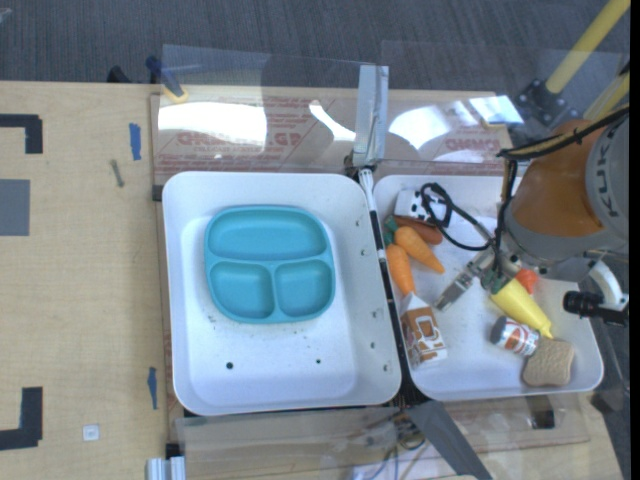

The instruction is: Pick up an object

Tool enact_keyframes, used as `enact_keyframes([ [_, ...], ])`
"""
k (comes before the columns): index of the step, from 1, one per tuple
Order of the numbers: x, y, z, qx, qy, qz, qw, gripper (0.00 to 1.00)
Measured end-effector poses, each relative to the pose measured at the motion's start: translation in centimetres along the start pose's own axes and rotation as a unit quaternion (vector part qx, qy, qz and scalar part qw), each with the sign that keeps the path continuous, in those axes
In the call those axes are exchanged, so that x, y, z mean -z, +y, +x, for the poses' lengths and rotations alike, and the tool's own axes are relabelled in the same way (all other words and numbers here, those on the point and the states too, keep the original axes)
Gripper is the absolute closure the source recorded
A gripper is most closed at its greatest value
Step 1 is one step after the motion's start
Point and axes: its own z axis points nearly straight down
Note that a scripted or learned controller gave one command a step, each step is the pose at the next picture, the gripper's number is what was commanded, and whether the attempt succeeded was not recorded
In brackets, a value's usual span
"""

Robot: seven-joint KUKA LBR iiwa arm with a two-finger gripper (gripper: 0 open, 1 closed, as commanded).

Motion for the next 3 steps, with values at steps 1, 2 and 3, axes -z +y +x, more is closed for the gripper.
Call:
enact_keyframes([
  [1,-0.2,5.9,-4.9,0.021,0.001,0.0,0.9998,0.0],
  [2,0.0,-6.3,1.6,0.039,0.0,0.001,0.9992,0.0],
  [3,0.0,-10.2,-1.0,0.041,0.002,-0.005,0.9992,0.0],
])
